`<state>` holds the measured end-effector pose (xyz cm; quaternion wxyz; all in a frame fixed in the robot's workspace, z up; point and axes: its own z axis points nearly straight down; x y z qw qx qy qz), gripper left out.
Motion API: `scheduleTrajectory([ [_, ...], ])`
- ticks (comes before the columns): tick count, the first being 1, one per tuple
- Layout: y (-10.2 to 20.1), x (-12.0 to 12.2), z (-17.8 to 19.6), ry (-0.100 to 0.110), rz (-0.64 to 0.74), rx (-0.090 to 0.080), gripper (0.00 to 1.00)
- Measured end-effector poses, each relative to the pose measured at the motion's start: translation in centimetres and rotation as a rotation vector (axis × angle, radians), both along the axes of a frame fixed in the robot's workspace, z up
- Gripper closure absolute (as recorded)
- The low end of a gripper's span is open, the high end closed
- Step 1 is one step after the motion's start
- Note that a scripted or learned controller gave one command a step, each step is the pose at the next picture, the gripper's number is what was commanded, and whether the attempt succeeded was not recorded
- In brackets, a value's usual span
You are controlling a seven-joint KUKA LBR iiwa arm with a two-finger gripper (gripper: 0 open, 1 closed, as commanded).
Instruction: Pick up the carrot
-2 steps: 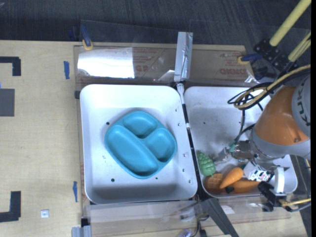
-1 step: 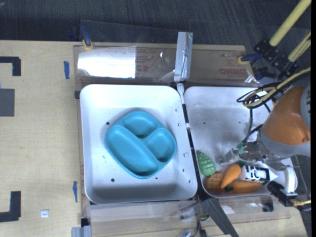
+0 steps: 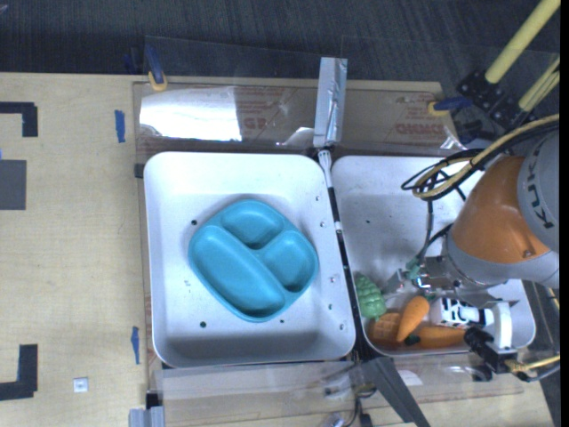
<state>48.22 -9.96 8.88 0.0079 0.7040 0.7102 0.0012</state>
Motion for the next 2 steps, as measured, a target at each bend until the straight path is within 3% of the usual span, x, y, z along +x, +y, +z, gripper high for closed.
scheduleTrajectory([
  [1, -0.48, 0.07, -0.08, 0.001, 0.089, 0.005, 0.00],
  [2, -0.45, 0.03, -0.08, 0.001, 0.079, 0.005, 0.00],
])
